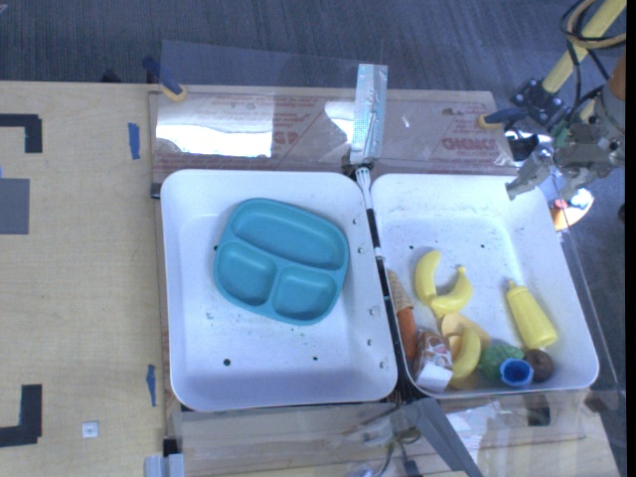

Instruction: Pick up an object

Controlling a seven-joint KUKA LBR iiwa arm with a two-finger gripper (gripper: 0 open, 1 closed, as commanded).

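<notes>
We see the arm (pixel 586 78) coming in at the view's upper right, cut off by the frame edge, with yellow cables looped above its wrist. Its pincer (pixel 545 167) hangs over the far right corner of the right bin (pixel 467 217), above bare white floor. The wrist hardware is a blurred tangle there, so we cannot tell whether the pincer is wide or narrow, and we see nothing held in it.

The left bin (pixel 189 346) lies well apart from the pincer, toward the view's left, and holds a blue divided plate (pixel 283 261). The loose objects sit nearer the camera than the pincer, in the near half of the right bin. A yellow bottle (pixel 530 316) lies almost straight below the pincer. A banana (pixel 442 281) is below and to the left of it. A second banana (pixel 465 354), a carrot (pixel 405 331) and a blue cap (pixel 515 371) crowd the near edge. A green piece (pixel 497 354) and a brown piece (pixel 540 364) among them are too small for us to identify
</notes>
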